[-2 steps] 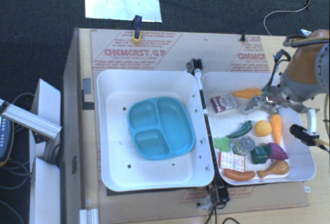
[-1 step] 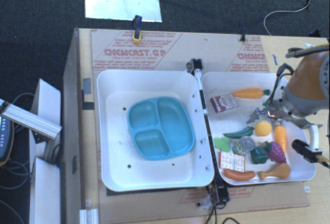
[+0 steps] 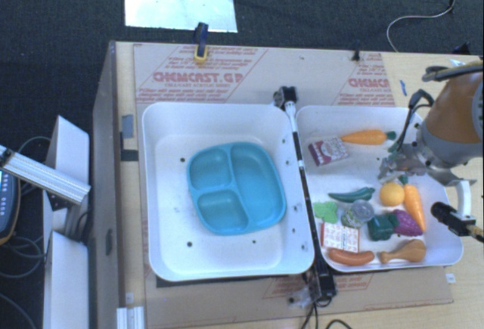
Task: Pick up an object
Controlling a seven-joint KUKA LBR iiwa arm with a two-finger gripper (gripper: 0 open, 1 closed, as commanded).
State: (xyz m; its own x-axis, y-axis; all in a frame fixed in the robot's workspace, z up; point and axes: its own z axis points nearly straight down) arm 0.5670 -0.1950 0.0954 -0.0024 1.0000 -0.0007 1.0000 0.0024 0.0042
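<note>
The right bin [image 3: 378, 120] holds several toy foods. Among them are a carrot [image 3: 367, 137] at the back, a small red and white box [image 3: 327, 151], a green chili [image 3: 352, 194], a yellow lemon [image 3: 391, 193] and a second carrot [image 3: 414, 205]. Purple grapes [image 3: 409, 223], a drumstick [image 3: 403, 251] and a sausage [image 3: 350, 257] lie toward the front. The gripper [image 3: 397, 166] hangs at the bin's right side, just behind the lemon and the second carrot. The grey and orange wrist [image 3: 454, 119] hides part of the bin's right wall. Nothing shows between the gripper's tips.
A blue divided plate [image 3: 236, 187] lies in the left bin [image 3: 174, 131]. Between the bins runs a raised divider [image 3: 299, 161]. A grey disc [image 3: 361, 209], a dark green piece [image 3: 382, 227], a pale green leaf [image 3: 327, 210] and a flat red card [image 3: 339, 235] crowd the right bin's front.
</note>
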